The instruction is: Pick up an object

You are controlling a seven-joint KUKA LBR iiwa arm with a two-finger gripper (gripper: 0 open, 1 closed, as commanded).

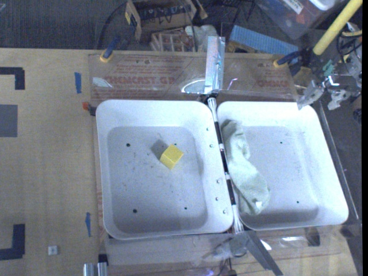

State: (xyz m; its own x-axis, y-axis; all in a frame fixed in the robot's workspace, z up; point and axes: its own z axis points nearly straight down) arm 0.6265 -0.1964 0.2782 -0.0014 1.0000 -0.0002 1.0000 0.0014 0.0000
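I counted one small yellow block [171,156] and one pale crumpled cloth [244,168], both left of the apparent pincer [325,89]; I couldn't tell its grip.

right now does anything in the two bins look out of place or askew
Mostly tidy. The pale green cloth in the right bin lies crumpled against the left wall, riding up toward the divider rather than flat on the floor. The yellow block sits tilted at an angle in the left bin, beside a small grey piece.

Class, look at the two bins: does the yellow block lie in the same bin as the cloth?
No, the yellow block lies in the left bin, the cloth in the right bin.
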